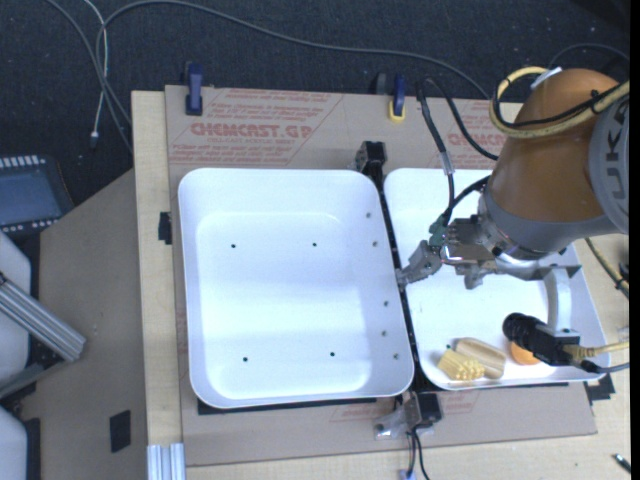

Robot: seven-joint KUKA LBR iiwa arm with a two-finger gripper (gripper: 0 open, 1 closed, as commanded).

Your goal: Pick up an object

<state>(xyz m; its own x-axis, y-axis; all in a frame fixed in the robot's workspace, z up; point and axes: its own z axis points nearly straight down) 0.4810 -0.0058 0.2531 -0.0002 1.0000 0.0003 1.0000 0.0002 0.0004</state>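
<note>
While the single grey arm with its orange band reaches in from the right, its one gripper hangs over the left part of the right bin, close to the wall that stands next to the left bin. Whether this gripper is open or closed I cannot tell, because the slanted view from above does not show it clearly. Two white bins lie side by side on one pale board with red printing. On the floor of the left bin I count four small dark dots. In the right bin I count three things, and all three are gathered in the near corner, apart from the gripper and lower in the picture than it. First is a yellow corn cob, which lies nearest to the front rim. Second is a tan oblong piece, which lies just behind the corn cob and seems to touch it. Third is an orange piece, just to the right of the tan one; it is only partly visible, so I cannot tell its shape. At the far edge of the board there are two blue clamps, one near each bin. One black clip sits between the far corners of the bins.
</note>
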